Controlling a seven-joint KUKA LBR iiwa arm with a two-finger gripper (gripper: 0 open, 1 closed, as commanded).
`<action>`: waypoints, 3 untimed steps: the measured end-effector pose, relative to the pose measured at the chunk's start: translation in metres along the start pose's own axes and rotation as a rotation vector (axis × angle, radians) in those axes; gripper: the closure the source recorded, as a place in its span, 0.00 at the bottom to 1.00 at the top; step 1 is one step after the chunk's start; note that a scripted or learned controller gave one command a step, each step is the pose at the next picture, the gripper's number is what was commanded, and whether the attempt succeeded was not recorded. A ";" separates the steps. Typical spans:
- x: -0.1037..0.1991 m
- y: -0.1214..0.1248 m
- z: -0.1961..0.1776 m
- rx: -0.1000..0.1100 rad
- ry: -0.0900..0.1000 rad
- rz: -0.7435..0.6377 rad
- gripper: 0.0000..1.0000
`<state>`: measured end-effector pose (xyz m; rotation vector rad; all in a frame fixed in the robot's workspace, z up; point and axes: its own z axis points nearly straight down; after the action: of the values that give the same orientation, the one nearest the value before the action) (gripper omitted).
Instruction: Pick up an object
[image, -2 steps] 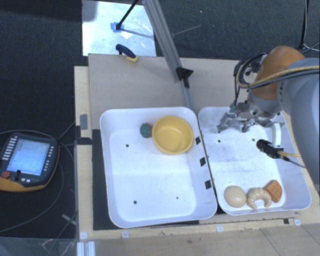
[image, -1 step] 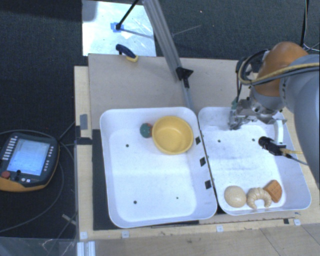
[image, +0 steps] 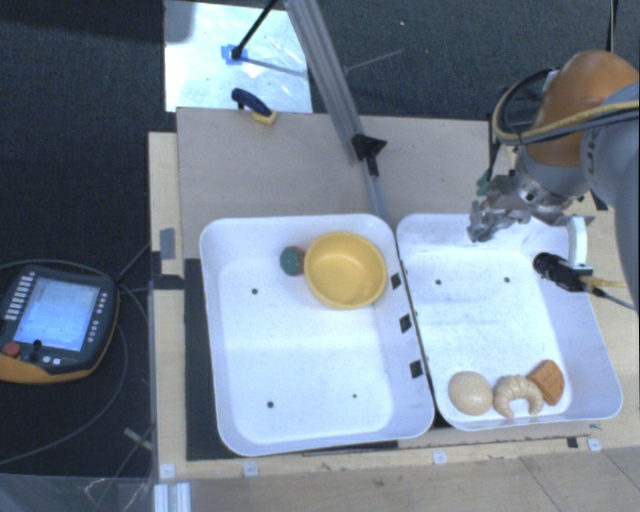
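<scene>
The left bin (image: 300, 400) holds a yellow bowl (image: 345, 269) near its far edge, and a small dark green ball (image: 291, 261) rests against the bowl's left side. At the near end of the right bin (image: 500, 300) lie a pale round bread roll (image: 469, 393), a croissant (image: 515, 395) and an orange-brown waffle-like piece (image: 547, 380), side by side. My gripper (image: 482, 228) hangs over the far edge of the right bin, well away from the three bread pieces, with nothing visible between its fingers.
A grey pole (image: 340, 90) slants across the bench from the top and ends near the far gap between the bins. A teach pendant (image: 55, 320) lies on the floor at the left. A blue and yellow clamp (image: 252, 103) sits at the board's far edge.
</scene>
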<state>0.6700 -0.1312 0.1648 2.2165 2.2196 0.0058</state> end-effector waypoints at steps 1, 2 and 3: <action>0.003 -0.005 -0.061 0.000 0.000 0.000 1.00; 0.003 -0.004 -0.114 0.000 0.000 0.000 1.00; 0.040 -0.023 -0.109 0.005 0.001 -0.002 1.00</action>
<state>0.6460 -0.0911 0.2737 2.2178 2.2248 0.0012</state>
